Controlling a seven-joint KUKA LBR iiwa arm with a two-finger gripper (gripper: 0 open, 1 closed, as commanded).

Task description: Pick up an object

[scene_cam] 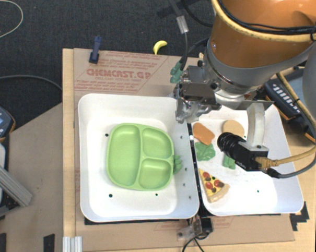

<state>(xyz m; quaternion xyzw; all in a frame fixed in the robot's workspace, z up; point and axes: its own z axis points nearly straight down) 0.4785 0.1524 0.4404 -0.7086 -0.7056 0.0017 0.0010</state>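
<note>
Gripper (182,114) low over the far end of the wall between the two bins, whether open or closed impossible to tell from this slant, with nothing visibly held. Probably poised there for the toy food close by in the right bin (285,201): orange piece (203,133) nearest, green leaf (204,151) just in front of it, pizza slice (214,186) further forward (all lying loose and flat). Green divided plate (140,157) flat in the left bin (89,146), broad and shallow, likely harder to pinch than the small pieces.

Green plate (140,157), seemingly pepperoni-dotted pizza slice (215,186)
</note>
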